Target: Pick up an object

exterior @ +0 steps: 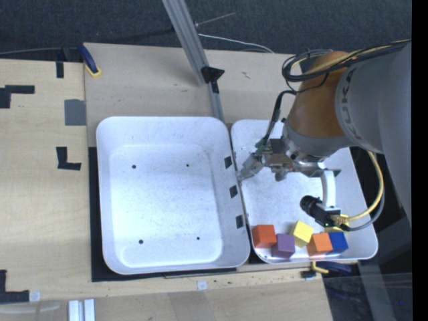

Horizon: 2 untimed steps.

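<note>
My grey arm with its orange band [321, 105] reaches in from the right over the right-hand shallow white bin [267, 192], and my two-finger gripper [257, 162] hangs at that bin's left side, close to the wall it shares with the left-hand shallow white bin [160, 192]. The metal tips point left toward that wall, but I cannot tell from this slant how far apart they stand, and I see nothing between them. The small blocks I could pick lie along the near edge of the right bin, well apart from my gripper: an orange cube [264, 235] at the left, a purple cube [285, 245] just beside it, a yellow cube [303, 232] a little farther back, then a second orange cube [320, 243] touching a blue cube [338, 241] at the right end. A black cable fitting [314, 209] on my wrist hangs above the yellow cube
</note>
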Each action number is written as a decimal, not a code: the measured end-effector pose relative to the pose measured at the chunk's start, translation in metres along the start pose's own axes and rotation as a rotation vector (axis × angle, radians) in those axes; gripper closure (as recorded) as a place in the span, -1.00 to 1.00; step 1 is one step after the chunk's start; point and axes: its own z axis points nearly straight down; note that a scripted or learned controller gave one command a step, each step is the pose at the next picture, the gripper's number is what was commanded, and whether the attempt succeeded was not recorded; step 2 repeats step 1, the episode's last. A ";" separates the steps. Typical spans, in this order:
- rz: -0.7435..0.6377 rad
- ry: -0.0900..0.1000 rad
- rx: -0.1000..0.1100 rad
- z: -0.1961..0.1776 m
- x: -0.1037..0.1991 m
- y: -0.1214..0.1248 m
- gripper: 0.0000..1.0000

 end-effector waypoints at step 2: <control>-0.002 0.001 0.002 0.000 0.054 -0.007 -1.00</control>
